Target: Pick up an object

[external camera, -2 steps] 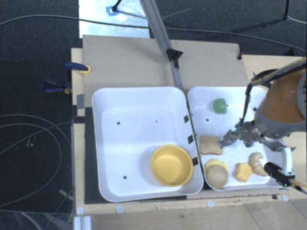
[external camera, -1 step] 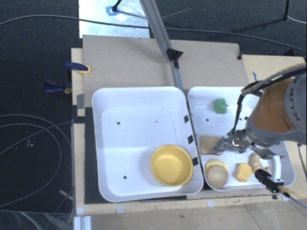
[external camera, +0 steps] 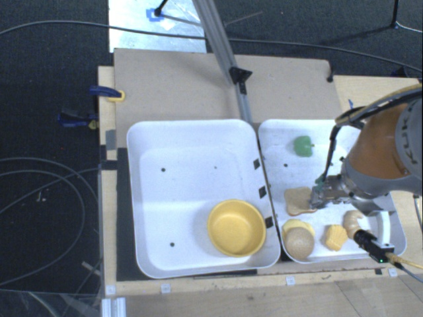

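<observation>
The right bin [external camera: 281, 134] holds a green round piece [external camera: 303, 146] near its back, a flat tan piece [external camera: 297, 201] in the middle, a cream and tan round piece [external camera: 298, 238] at the front, a small yellow piece [external camera: 335, 237] and a beige piece [external camera: 352, 219] beside it. My gripper [external camera: 322, 195] is down in this bin, its tip right at the right edge of the flat tan piece. The arm's grey body and orange band cover the bin's right side. A yellow bowl [external camera: 236, 226] sits in the front right corner of the left bin [external camera: 178, 144].
A slanted grey pole [external camera: 225, 45] crosses over the back of the bench and ends between the two bins. Cables lie on the dark floor to the left. A blue and yellow clamp [external camera: 106, 93] grips the bench's left edge.
</observation>
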Controlling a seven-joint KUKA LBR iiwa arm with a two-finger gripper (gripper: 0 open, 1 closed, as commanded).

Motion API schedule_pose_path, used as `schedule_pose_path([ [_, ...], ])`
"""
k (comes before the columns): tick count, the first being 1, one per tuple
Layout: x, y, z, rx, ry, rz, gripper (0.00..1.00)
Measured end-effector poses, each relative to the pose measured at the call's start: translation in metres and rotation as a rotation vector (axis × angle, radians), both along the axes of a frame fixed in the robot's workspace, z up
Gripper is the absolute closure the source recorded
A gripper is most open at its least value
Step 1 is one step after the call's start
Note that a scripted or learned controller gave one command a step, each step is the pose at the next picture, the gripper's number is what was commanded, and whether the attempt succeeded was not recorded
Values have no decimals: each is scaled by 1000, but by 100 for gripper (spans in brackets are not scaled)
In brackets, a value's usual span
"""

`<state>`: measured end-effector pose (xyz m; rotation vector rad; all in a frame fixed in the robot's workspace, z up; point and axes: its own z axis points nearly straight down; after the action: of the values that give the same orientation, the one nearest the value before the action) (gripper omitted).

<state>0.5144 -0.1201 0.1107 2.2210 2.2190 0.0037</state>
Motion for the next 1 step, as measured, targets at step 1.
schedule_pose_path([
  [1,2,1,64,-2,-5,6,100],
])
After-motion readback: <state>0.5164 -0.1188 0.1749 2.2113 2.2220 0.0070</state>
